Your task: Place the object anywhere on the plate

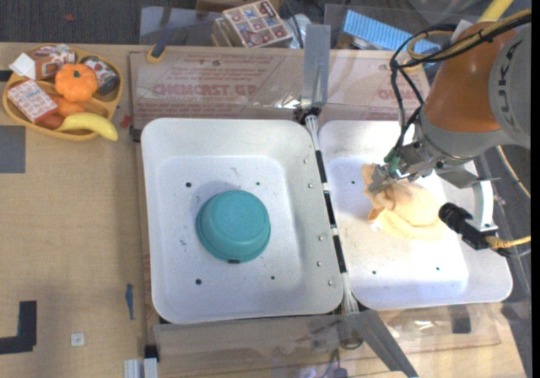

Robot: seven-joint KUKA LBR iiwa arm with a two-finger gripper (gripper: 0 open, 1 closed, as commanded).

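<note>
A teal round plate [234, 225] lies in the middle of the left white bin [169, 157]. In the right white bin [439, 283] rests a pale yellow, soft-looking object [415, 211] with an orange-tan end towards the divider. My gripper [388, 177] is low over the object's left, orange-tan end and appears to touch it. The grey wrist and orange band [468, 85] rise to the upper right and hide part of the bin's far side. The object lies on the bin floor, not lifted.
A metal divider [325, 199] runs between the two bins. A black cable and fitting [460, 223] hang beside the object on the right. A yellow tray of toy food [61, 94] stands on the bench at far left.
</note>
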